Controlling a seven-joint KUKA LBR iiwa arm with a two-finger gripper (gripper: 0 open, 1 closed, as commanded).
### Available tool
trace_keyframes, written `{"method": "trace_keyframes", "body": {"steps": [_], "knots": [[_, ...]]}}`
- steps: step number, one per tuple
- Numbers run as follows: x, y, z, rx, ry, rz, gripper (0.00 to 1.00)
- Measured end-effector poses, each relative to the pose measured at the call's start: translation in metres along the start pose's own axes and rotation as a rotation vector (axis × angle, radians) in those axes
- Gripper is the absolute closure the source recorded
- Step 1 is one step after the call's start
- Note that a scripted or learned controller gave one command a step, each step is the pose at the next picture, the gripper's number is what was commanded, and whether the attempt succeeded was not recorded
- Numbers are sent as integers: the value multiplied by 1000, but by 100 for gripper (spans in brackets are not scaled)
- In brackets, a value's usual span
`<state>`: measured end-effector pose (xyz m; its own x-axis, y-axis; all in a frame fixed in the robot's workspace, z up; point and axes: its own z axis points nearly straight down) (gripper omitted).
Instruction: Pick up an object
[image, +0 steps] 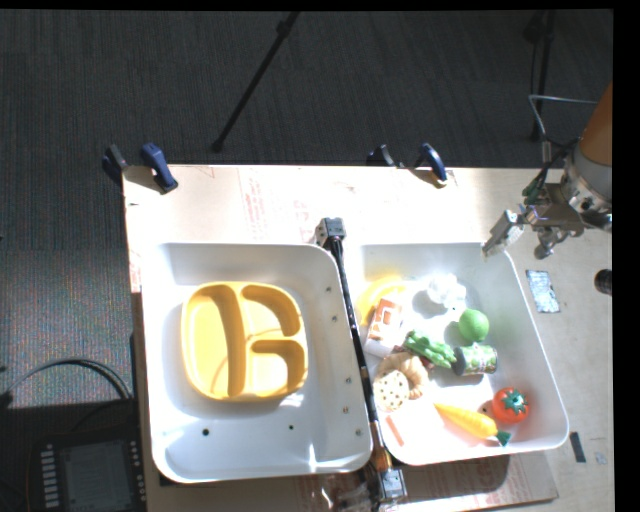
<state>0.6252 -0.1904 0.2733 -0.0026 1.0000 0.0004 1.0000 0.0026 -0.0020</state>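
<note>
The right bin (535, 345) holds a pile of toy food: a green ball (473, 325), a leafy green toy (430, 348), a small can (480, 360), a red tomato (510, 405), a yellow banana-like piece (465, 420), a round cookie (390, 390), an orange-and-white box (385, 320) and a white lump (446, 291). My gripper (520, 240) hangs over the bench just past the bin's far right corner, apart from all of them. It is open, with nothing between its fingers.
A yellow divided plate (243, 340) lies in the left bin (170, 420). Blue clamps (158, 165) (432, 160) grip the bench's far edge. A small foil-like patch (541, 291) lies on the bench right of the bin.
</note>
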Motion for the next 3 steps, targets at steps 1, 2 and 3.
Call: {"method": "trace_keyframes", "body": {"steps": [1,2,3], "knots": [[16,-56,163,1,0,2,0],[-18,-19,188,3,10,0,0],[-21,-19,179,5,4,1,100]]}}
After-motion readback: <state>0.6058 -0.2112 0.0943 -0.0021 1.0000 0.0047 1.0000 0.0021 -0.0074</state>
